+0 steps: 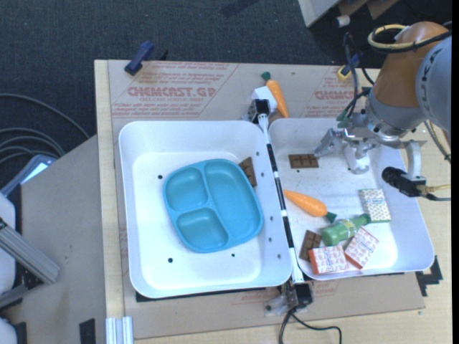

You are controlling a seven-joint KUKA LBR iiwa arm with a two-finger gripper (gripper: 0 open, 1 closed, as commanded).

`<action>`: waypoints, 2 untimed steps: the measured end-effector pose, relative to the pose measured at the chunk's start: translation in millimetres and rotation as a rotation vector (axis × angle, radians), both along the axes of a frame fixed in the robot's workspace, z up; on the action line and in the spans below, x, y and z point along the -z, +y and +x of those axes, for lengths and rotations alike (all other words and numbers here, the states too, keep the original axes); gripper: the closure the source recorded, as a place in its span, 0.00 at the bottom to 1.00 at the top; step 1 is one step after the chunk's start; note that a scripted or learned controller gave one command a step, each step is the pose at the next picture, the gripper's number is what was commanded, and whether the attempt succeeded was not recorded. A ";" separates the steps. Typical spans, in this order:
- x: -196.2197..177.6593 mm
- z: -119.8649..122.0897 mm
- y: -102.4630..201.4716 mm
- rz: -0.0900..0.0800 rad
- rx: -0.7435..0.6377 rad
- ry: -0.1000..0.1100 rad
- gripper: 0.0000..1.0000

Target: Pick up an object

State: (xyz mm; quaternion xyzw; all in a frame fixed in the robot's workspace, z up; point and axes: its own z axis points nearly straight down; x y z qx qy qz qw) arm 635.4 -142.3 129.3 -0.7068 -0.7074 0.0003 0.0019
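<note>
Red-and-white packets (344, 253) sit at the near edge of the right bin (416, 253), with a green bottle (343, 229) and an orange carrot (307, 203) just behind them. Farther back lies a brown chocolate bar (303, 161), flat, its long axis running left to right. The gripper (349, 149) hangs over the far part of that bin, its fingers apart and holding nothing. From the fingers the chocolate bar lies just to the left and slightly nearer the camera, making it, I'd judge, the closest candidate.
</note>
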 end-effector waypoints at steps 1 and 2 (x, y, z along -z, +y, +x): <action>-61.2 30.4 -75.6 -0.005 0.002 -0.006 0.00; 27.9 35.2 -22.6 -0.007 -0.001 -0.017 0.00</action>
